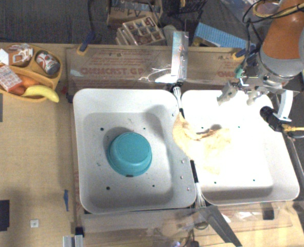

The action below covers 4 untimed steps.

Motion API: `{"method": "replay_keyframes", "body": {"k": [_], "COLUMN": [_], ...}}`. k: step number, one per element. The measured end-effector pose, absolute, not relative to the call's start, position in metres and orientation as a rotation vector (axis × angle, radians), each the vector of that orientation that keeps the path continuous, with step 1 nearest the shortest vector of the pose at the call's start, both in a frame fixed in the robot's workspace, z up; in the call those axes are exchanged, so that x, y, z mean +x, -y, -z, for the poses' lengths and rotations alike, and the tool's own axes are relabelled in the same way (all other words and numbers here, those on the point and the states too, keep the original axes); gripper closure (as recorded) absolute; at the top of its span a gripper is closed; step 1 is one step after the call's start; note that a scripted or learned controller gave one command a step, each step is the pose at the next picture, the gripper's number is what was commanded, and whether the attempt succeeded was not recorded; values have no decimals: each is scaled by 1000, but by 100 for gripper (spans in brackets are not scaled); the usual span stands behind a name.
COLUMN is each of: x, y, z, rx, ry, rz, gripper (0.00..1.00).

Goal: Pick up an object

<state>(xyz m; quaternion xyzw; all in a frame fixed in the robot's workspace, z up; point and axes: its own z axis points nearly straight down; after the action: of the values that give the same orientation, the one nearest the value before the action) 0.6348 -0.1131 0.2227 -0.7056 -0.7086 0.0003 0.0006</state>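
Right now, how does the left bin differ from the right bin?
The left bin holds a teal bowl, turned upside down near its middle, while the right bin holds no bowl. The right bin's floor carries a tan, brownish smear toward its left side; the left bin's floor shows a few small dark specks. The gripper hangs over the right bin's far edge, away from the left bin. Both are shallow, white and side by side.

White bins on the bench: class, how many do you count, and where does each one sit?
2. The left bin holds a teal bowl; the right bin lies beside it, under the gripper.
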Motion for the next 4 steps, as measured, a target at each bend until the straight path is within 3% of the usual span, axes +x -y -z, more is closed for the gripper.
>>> {"method": "replay_keyframes", "body": {"k": [1, 2, 3, 4], "x": [629, 621, 627, 607], "y": [125, 125, 107, 95], "z": [-96, -87, -88, -91], "rx": [-2180, -2271, -2089, -1855], "ry": [2267, 2172, 2351, 2535], "rz": [3, 4, 4, 1], "gripper": [0, 0, 0, 0]}}
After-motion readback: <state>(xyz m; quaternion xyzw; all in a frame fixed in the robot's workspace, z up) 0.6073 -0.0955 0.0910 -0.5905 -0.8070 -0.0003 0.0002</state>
